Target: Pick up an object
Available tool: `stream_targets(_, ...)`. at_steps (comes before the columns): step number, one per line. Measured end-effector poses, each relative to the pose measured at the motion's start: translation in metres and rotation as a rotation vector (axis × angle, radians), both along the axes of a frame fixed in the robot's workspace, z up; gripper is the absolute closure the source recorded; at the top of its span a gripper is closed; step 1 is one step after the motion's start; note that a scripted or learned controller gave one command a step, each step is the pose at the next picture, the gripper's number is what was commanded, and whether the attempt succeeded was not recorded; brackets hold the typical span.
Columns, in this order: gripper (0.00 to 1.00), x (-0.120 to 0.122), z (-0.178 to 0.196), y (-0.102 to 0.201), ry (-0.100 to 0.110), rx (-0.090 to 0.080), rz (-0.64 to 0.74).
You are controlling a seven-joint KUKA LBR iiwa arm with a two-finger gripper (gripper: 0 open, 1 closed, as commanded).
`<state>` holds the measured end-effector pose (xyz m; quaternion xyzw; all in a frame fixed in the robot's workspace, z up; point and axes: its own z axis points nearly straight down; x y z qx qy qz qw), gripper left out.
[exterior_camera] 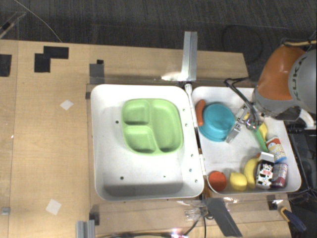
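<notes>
My gripper (237, 127) hangs low over the right bin (223, 155), right beside the right rim of a blue bowl (216, 122). It is not clear that anything is held. An orange-red sausage-shaped piece (200, 112) lies left of the bowl against the bin wall. Along the front of the bin sit a red ball-like fruit (217, 180), a yellow lemon (238, 181) and a banana (250, 167). A green stick-like item (261, 140), a small bottle (275, 148) and a black-and-white carton (266, 173) crowd the right side. The grey arm with its orange band (277, 78) covers the bin's far right corner.
The left bin (106, 148) holds a light green divided tray (151, 125). A metal post (190, 56) stands behind the wall between the two bins. Bare white floor (223, 155) shows in the middle of the right bin. Wooden bench (44, 143) lies to the left.
</notes>
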<state>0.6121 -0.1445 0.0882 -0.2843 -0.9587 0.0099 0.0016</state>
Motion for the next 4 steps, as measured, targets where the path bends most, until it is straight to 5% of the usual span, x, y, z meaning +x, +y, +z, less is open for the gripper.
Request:
stream_targets(2,0.0,-0.018,0.001,0.018,-0.019,-0.015,-0.146)
stream_targets(3,0.0,-0.01,-0.001,0.03,0.042,-0.019,-0.433)
stream_targets(4,0.0,-0.019,-0.002,0.032,0.055,-0.007,-0.712)
